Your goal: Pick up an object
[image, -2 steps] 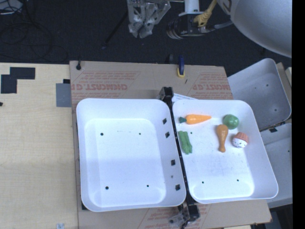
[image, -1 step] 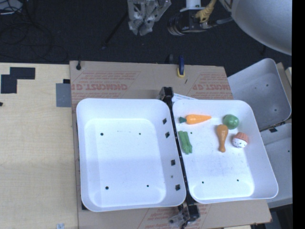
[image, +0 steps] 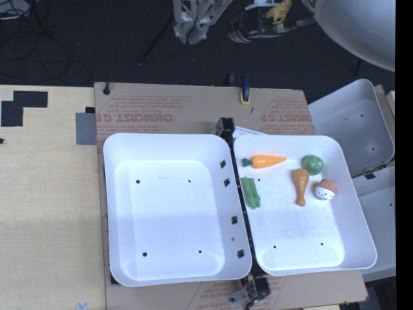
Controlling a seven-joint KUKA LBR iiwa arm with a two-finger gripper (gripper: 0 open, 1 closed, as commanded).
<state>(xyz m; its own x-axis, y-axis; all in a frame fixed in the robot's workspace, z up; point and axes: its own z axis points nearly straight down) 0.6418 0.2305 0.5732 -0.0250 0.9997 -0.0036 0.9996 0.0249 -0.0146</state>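
- Gripper (image: 193, 28): above the bench's far edge; finger state cannot be told.
- Right bin (image: 352, 234), far half: carrot (image: 266, 161), green ball (image: 313, 164), drumstick (image: 301, 184), cupcake (image: 326, 189).
- Green pod (image: 250, 192): near its left wall.

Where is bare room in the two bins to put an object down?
The left bin has its whole floor bare. In the right bin the near half, below the green pod and drumstick, is free. The far half is crowded: carrot, green ball, cupcake.
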